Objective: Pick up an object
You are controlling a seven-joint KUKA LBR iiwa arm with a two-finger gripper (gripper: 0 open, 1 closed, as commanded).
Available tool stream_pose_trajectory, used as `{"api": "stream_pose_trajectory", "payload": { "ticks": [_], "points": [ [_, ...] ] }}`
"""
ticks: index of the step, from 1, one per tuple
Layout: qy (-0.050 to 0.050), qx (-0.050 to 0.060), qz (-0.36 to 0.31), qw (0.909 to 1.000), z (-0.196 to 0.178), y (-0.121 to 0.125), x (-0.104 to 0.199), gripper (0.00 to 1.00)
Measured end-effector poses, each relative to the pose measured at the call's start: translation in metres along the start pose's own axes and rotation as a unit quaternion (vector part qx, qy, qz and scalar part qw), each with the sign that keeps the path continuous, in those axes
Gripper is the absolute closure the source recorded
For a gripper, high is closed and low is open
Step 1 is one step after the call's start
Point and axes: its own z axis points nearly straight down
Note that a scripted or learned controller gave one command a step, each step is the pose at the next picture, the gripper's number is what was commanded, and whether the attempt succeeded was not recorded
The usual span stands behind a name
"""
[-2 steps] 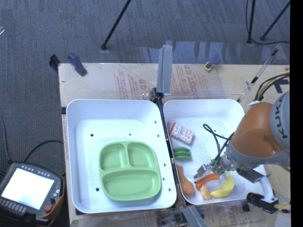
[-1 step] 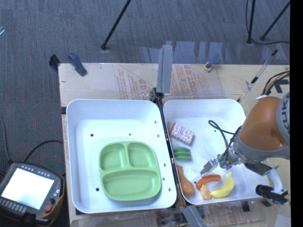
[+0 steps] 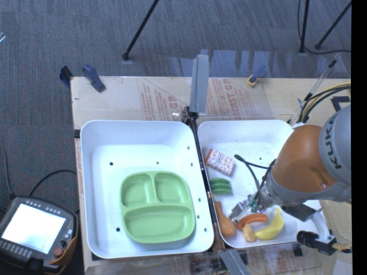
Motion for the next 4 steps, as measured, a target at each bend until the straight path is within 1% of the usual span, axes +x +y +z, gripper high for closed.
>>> {"api": "stream_pose_trajectory", "payload": {
  "ticks": [1,2,3,4],
  "points": [
    [0.000,0.000,0.028,0.9996,0.001,0.002,0.004,0.00],
    [0.004,0.000,-0.067,0.9977,-0.100,0.016,0.039,0.00],
    [0.005,0.003,-0.020,0.9998,0.003,0.061,-0.041,0.00],
    [0.005,0.004,0.055,0.9985,0.003,0.085,-0.024,0.00]
  ]
}}
